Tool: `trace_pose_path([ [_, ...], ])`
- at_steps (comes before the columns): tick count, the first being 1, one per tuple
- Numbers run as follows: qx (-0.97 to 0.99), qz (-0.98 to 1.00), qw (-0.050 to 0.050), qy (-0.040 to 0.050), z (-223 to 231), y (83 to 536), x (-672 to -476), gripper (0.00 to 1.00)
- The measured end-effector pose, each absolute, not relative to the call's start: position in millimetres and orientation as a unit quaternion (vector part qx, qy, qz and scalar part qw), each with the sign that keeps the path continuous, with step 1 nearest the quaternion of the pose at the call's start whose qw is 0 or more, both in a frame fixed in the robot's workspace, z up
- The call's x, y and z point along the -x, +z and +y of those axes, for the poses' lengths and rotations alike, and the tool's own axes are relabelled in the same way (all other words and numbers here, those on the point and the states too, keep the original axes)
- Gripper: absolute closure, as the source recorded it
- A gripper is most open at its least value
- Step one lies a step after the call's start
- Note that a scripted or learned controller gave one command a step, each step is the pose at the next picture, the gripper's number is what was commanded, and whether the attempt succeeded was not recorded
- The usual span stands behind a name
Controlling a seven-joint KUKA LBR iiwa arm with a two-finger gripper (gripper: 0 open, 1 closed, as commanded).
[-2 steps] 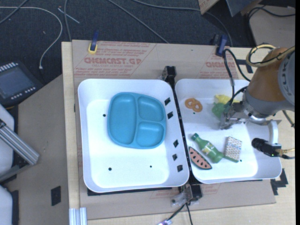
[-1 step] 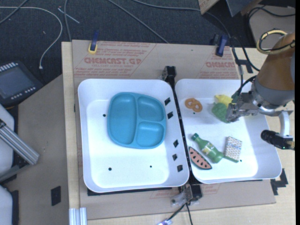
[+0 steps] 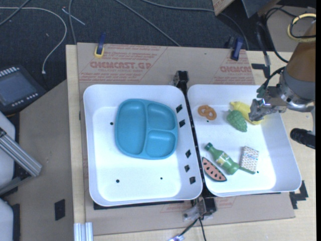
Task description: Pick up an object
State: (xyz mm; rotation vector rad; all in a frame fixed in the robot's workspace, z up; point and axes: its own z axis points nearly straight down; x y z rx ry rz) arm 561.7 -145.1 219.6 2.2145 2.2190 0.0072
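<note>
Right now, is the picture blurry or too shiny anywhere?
In the camera view, the blue plate and the green bottle look fairly sharp; the white bins are bright but not glaring; the pincer near the top right is soft and hard to make out, and the dark floor at the top is dim.

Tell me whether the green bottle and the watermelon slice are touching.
Cannot tell. In the camera view the green bottle lies right beside the watermelon slice in the right bin; no gap or contact shows plainly.
</note>
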Motion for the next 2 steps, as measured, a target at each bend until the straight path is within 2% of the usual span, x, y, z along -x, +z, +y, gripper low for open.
trace_pose_path([
  [1,-0.706,0.708,0.003,0.0021,-139.4,270.6,-555.4,1.00],
  [2,-0.705,0.709,0.001,0.0014,-81.5,269.2,-572.3,1.00],
])
